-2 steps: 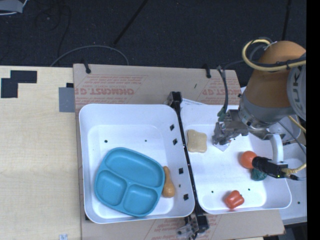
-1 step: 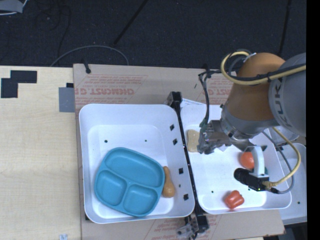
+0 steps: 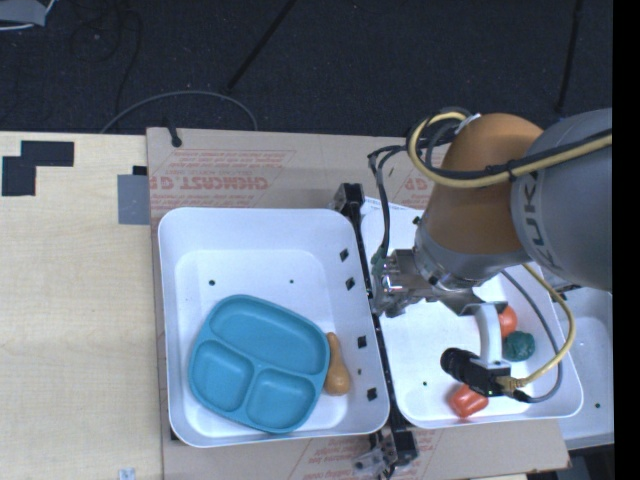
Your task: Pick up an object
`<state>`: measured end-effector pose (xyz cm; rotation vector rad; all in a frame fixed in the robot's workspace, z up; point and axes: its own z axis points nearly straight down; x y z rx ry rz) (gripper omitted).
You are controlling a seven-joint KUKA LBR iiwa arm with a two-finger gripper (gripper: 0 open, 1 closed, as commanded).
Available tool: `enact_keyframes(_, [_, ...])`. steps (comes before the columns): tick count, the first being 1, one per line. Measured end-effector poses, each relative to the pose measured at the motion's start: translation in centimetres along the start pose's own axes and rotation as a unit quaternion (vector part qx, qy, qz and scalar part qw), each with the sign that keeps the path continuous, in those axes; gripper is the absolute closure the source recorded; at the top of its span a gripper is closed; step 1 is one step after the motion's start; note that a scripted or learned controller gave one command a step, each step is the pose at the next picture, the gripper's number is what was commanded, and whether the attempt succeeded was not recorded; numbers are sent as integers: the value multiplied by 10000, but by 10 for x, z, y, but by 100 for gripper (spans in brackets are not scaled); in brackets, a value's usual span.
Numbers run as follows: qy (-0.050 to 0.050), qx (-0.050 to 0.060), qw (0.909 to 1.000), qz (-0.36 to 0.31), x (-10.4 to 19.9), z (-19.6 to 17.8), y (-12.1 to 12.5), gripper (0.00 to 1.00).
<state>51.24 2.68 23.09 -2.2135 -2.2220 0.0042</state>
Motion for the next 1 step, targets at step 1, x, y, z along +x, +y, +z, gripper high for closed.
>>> enact_keyframes(1, [-4, 4, 10000, 5, 55, 4, -6, 100])
